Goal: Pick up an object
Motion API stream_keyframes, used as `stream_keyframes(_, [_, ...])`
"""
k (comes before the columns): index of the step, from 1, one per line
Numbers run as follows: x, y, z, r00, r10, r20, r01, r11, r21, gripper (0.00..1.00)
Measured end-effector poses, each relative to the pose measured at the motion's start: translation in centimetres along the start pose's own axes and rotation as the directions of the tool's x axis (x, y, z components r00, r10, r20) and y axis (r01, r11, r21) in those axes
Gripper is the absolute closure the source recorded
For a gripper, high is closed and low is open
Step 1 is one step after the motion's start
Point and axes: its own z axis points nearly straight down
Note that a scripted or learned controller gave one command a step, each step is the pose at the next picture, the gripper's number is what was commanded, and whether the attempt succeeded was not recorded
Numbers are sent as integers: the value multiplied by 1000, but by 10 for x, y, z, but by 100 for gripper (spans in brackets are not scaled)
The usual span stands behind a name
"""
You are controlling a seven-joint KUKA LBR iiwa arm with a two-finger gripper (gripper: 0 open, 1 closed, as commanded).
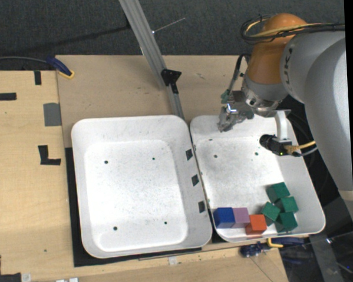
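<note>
Blocks (257, 214) cluster at five o'clock, our claw (227, 122), grip unclear, hovers well apart at one o'clock—we risk grabbing air.

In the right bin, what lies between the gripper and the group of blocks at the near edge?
In the camera view, only bare white floor of the right bin lies between the gripper and the blocks.

Two shallow white plastic bins are set side by side on the wooden bench (31, 192). The right bin (237, 164) is taken as landmark: small foam blocks (260, 212) are clustered in its near right corner, the left bin (134, 187) is placed just beside it, and the two-finger gripper (227, 122) is positioned over its far edge.
</note>
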Motion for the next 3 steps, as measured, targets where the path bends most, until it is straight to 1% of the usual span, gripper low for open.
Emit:
stream_keyframes(1, [3, 11, -57, 1000, -1, 0, 1, 1000, -1, 100])
stream_keyframes(2, [4, 11, -64, 1000, 0, 0, 0, 1000, 4, 100])
stream_keyframes(3, [60, 4, -74, 1000, -5, -2, 5, 1000, 5, 100])
